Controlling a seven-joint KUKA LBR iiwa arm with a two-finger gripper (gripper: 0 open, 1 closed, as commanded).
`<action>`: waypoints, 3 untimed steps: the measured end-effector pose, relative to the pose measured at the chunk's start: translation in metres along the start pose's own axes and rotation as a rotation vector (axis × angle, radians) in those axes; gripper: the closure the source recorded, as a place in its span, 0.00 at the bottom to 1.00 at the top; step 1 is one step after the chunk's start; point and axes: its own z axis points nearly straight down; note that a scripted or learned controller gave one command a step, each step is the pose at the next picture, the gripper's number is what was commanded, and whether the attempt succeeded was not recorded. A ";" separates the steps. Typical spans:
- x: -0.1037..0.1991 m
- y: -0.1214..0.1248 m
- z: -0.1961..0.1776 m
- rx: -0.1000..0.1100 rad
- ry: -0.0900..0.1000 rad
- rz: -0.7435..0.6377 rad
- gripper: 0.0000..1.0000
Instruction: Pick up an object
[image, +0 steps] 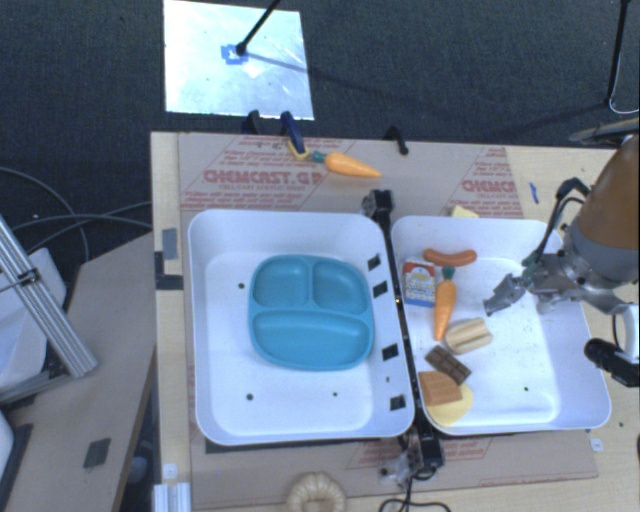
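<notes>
The gripper (503, 297) hung over the right bin (575, 400), just right of the toy carrot (443, 308) and bread roll (467, 335) — whether its fingers were spread, I could not tell. The toys lay crowded together — a descent might nudge the roll or catch two pieces, and the smooth carrot could slip free.

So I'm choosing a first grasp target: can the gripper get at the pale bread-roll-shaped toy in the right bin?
Probably yes: the gripper hovers just right of the pale bread-roll-shaped toy, with bare bin floor between them.
</notes>
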 end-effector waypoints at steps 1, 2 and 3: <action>0.000 0.003 -0.006 -0.013 -0.003 -0.003 0.00; 0.003 0.001 0.036 -0.009 -0.002 -0.001 0.00; -0.004 -0.001 0.081 -0.009 -0.002 -0.001 0.00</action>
